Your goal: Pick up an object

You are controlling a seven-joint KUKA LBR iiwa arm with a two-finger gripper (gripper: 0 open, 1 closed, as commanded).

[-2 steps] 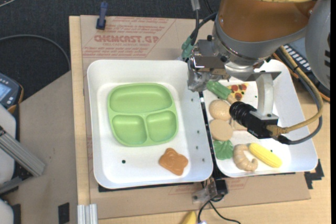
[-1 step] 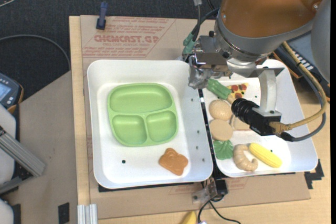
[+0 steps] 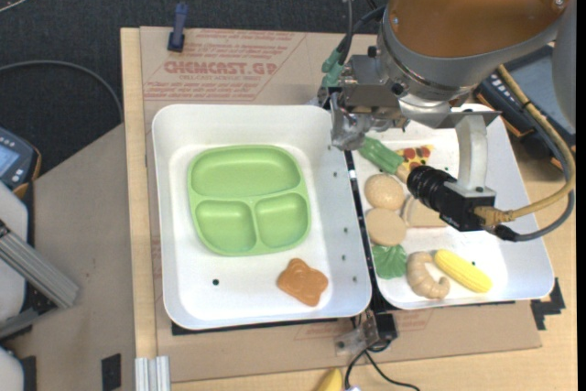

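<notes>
My gripper [image 3: 346,135] hangs over the divider between the two bins, at the far left corner of the right bin [image 3: 526,284]. Just to its right lies a green pod-shaped toy [image 3: 380,156], close to the gripper's tip. Nearer the front of that bin are two beige round pieces [image 3: 385,190] [image 3: 386,227], a green leafy piece [image 3: 391,261], a pale curled piece [image 3: 426,276] and a yellow corn cob [image 3: 465,271]. A small red and yellow item [image 3: 417,153] sits behind them. The arm's wrist hides the back of this bin.
The left bin [image 3: 169,197] holds a green divided plate [image 3: 247,199] and an orange-brown toy [image 3: 303,281] near its front right corner. A black cylinder with a cable [image 3: 444,195] juts from the arm over the right bin. Cardboard [image 3: 220,59] lies under both bins.
</notes>
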